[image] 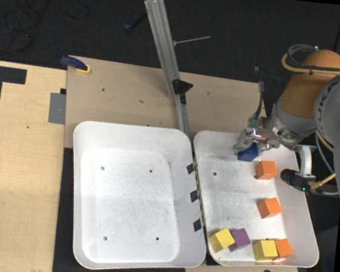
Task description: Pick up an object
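Blue block, small and cube-like, sits at the far end of my right white bin, directly under the metal two-finger gripper. I read the fingers as closed around its top, though the contact is small and shadowed. I judge the arm is low here to grab it. Orange cubes, a yellow cube and a purple cube lie well apart nearer me.
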`<state>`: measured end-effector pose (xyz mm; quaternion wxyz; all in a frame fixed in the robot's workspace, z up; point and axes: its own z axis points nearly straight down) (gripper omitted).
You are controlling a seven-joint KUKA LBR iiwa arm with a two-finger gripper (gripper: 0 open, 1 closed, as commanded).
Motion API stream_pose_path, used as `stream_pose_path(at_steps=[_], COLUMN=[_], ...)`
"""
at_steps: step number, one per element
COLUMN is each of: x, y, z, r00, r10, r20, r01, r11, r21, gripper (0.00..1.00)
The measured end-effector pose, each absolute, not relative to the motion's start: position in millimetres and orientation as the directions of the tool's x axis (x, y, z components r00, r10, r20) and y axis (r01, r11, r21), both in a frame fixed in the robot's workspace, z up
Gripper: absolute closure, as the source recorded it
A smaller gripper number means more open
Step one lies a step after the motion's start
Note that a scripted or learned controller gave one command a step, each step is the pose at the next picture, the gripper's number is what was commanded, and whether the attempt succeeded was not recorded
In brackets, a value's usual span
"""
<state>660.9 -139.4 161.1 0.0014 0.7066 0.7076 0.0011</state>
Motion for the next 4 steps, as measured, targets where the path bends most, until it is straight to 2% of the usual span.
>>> stream_pose_path(at_steps=[2,4], x=[655.2,647.1], y=[-141.1,-41.5], z=[252.7,235.4], r00=[0.001,-0.003], r10=[1.000,1.000], r20=[-0.001,0.002], r01=[1.000,1.000], r11=[-0.001,0.003], r21=[0.002,-0.006], gripper=[1.00,1.00])
